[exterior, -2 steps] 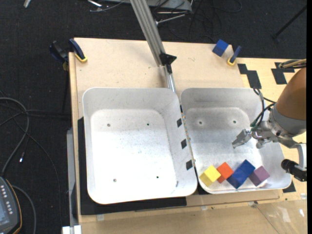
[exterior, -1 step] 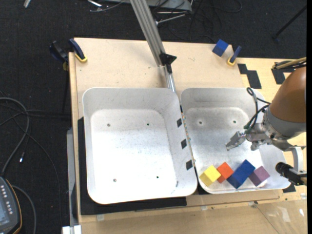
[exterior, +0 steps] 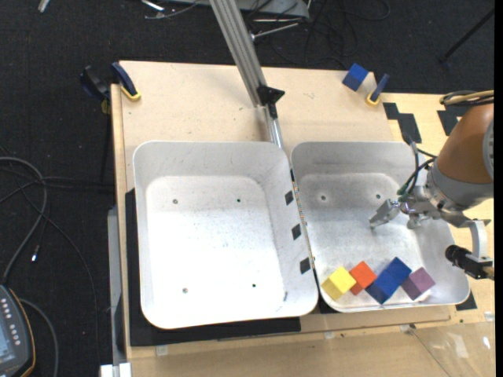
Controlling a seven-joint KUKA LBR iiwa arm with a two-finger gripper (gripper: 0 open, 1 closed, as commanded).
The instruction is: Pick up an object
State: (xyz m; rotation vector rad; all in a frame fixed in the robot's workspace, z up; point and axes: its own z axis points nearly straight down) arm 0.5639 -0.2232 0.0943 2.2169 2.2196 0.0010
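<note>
The arm comes in from the right and its gripper (exterior: pixel 391 213) hangs over the middle of the right bin (exterior: pixel 346 159), above bare white floor. From where I stand the fingers are a small grey blur against the bin, and I cannot tell whether they are apart or together. Nothing shows between them, so I would say the claw carries nothing.

The pickable things are 4 blocks huddled along the near edge of the right bin, toward its near right corner. From left to right they are a yellow block (exterior: pixel 339 283), an orange block (exterior: pixel 362 274), a blue block (exterior: pixel 390 279) and a purple block (exterior: pixel 418 283). The yellow and orange ones touch, and the blue one looks pressed against the orange. The purple sits just beside the blue, close to the bin's wall.

What matters for the coming move is direction: the row lies toward the near edge from the claw, with the blue block most nearly straight in line with it. The blue block is the longest of the 4, and its long axis runs on a slant, from the near edge up toward the right wall. In my judgement the crowding is the risk, since fingers may land on 2 blocks at once.

The left bin (exterior: pixel 157 163) sits alongside. A 2nd blue block (exterior: pixel 356 75) rests on the bench near its far right corner.
</note>
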